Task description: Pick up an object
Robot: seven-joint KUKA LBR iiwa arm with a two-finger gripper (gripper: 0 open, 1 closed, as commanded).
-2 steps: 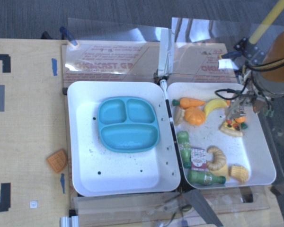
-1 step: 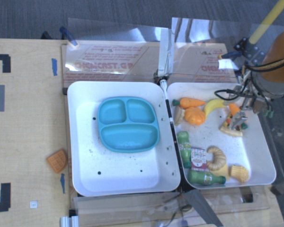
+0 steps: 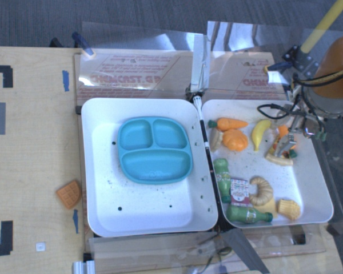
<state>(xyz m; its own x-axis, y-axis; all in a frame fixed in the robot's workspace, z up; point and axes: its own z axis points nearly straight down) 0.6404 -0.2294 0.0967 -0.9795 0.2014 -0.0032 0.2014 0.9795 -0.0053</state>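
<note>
Where the arm reaches in from the right, its pincer (image 3: 287, 144) hangs low over the far right part of the right bin (image 3: 317, 178), its metal tips just above a small flat toy (image 3: 279, 157) with orange and green bits on it. Cables and the wrist crowd that spot, so I cannot tell how far apart the tips stand or whether anything sits between them.

The right bin carries the loose toys. A carrot (image 3: 231, 123) lies near the far edge, with an orange fruit (image 3: 235, 141) just beside it and a yellow banana (image 3: 259, 133) to their right, close to the pincer. A brownish piece (image 3: 216, 138) rests against the bin's left wall. Nearer the front are a green bottle (image 3: 221, 173), a small printed packet (image 3: 239, 190), a croissant (image 3: 262, 189), another green bottle lying flat (image 3: 248, 214) and a yellow corn-like piece (image 3: 289, 209).

The left bin (image 3: 103, 210) holds a blue divided plate (image 3: 155, 150), upright with three compartments. On the wooden surface (image 3: 28, 153) left of the bins lies a small waffle-like toy (image 3: 69, 194), well apart from everything else.
</note>
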